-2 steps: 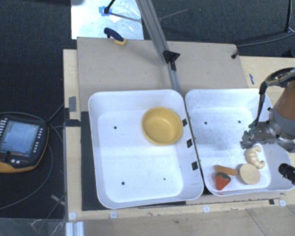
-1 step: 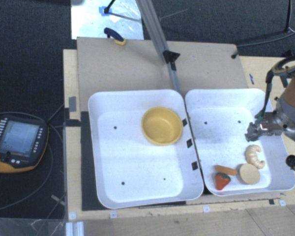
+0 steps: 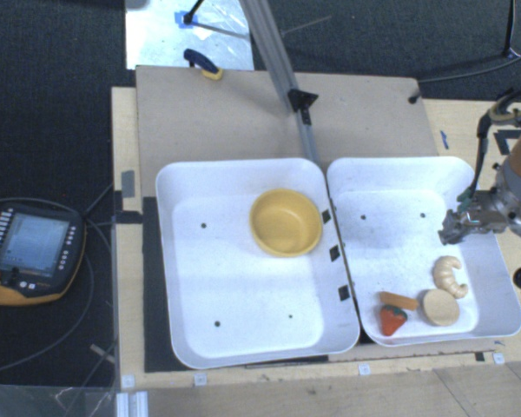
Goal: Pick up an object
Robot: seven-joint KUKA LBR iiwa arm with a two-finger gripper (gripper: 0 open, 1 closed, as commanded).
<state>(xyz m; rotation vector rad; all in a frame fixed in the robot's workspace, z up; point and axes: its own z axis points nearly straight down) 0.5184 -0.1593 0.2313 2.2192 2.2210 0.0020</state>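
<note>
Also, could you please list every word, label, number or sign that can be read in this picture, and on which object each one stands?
No text can be read in this view.
Teach pendant left of the bench: its screen and keys are too blurred to read.
Yellow bowl, croissant, strawberry and both white bins: no print visible.
Gripper: no marking can be made out.

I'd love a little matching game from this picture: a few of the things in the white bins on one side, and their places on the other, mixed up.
Things:
1. yellow bowl
2. croissant
3. strawberry
4. pincer

Places:
A. at the front of the right bin, left of the round beige disc
B. in the left bin, near its back right part
C. over the right bin's right side, behind the croissant
D. in the right bin, just behind the round beige disc

Pairs: 1-B, 2-D, 3-A, 4-C
</note>
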